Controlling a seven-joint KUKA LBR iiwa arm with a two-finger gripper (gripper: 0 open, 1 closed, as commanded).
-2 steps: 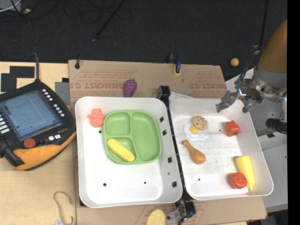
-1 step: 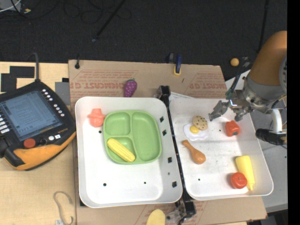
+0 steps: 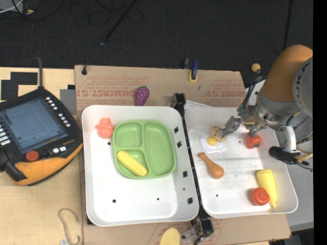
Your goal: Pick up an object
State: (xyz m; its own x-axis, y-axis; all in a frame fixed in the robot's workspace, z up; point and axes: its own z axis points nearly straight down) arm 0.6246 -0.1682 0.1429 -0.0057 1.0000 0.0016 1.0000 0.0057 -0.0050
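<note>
While the gripper [image 3: 220, 132] hovers over the right bin [image 3: 286, 200], its finger spread unreadable, the egg [image 3: 212, 144] lies just below-left of it, touching or nearly so.

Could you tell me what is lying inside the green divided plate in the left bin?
A yellow corn cob lies in the green divided plate's lower-left compartment, its end crossing the rim. The plate surface beneath the cob is covered.

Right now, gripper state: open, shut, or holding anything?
Gripper: cannot be told; it sits low in the right bin, at the fried egg.
</note>
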